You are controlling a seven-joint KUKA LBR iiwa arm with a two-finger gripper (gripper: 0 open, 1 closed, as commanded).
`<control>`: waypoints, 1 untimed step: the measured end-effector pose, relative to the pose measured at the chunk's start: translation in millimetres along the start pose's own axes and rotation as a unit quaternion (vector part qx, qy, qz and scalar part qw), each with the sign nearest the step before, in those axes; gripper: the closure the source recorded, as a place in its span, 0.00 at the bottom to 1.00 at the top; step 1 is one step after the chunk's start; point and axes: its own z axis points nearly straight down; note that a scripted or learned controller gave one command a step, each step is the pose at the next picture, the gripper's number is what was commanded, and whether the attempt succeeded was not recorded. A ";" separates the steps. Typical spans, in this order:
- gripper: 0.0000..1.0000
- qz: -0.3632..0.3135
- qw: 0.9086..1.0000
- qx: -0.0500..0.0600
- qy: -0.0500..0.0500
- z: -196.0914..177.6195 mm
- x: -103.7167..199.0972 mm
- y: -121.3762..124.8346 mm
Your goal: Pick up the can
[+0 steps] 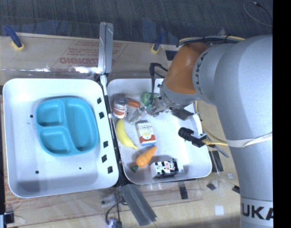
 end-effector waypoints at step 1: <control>0.00 0.013 1.000 -0.001 -0.001 -20.2 -33.8 3.4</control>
